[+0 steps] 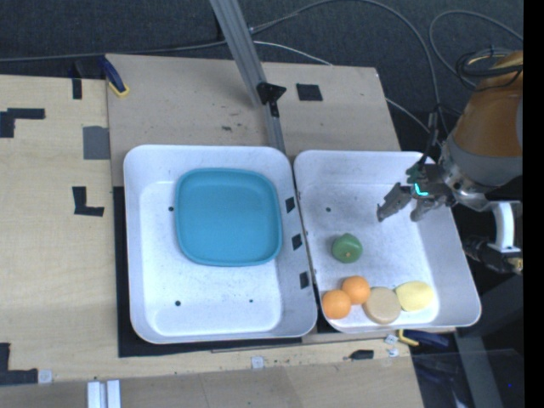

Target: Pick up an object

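Near edge of right bin: a row of four small objects is seen along the 6 o'clock wall, namely an orange ball (337,304), a second orange ball (356,290) touching it at its 1 o'clock, a tan round piece (382,305) just beside that, and a pale yellow piece (415,296) at the 3 o'clock end of the row.
Right bin (357,172): a shallow white tray, lightly speckled; besides the row, a green apple-like object (347,247) is seen near its middle, apart from the row and lying at 12 o'clock of the orange pair.
Left bin (153,304): a shallow white tray set just beside the right bin, their inner walls touching or nearly so.
Left bin contents: a blue square plate (228,216) with rounded corners is seen lying flat, toward the bin's 12 o'clock half.
Gripper (406,208): it is seen over the right bin's 2 o'clock part, reached in from 3 o'clock, with a small teal light on its body.
Fingers: two dark fingers are seen spread apart, pointing toward 8 o'clock; nothing is seen between them.
Task objects: every object rests on a bin floor; the green one lies nearest the gripper, at its 8 o'clock, well apart from it.
Bench (51,228): a tan board with black tape marks is seen under both bins.
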You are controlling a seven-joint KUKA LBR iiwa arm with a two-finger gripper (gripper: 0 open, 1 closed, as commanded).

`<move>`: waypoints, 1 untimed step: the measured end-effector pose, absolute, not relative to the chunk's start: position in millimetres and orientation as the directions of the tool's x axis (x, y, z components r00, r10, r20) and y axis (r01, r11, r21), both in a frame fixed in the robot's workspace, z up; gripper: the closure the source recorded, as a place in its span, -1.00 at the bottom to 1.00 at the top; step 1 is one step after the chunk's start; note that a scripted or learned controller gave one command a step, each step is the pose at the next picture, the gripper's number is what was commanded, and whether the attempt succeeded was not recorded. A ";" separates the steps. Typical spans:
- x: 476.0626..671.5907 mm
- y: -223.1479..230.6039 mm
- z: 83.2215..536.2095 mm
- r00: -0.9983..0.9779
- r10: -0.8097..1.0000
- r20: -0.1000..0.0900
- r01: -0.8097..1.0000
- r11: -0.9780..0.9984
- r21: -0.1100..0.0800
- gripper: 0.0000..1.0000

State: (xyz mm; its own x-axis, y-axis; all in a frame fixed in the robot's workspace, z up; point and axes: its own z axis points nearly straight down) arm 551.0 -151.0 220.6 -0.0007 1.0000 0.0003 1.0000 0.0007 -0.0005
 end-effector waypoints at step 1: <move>551.0 -151.0 220.6 -0.001 1.000 0.000 1.000 0.001 -0.001 -1.00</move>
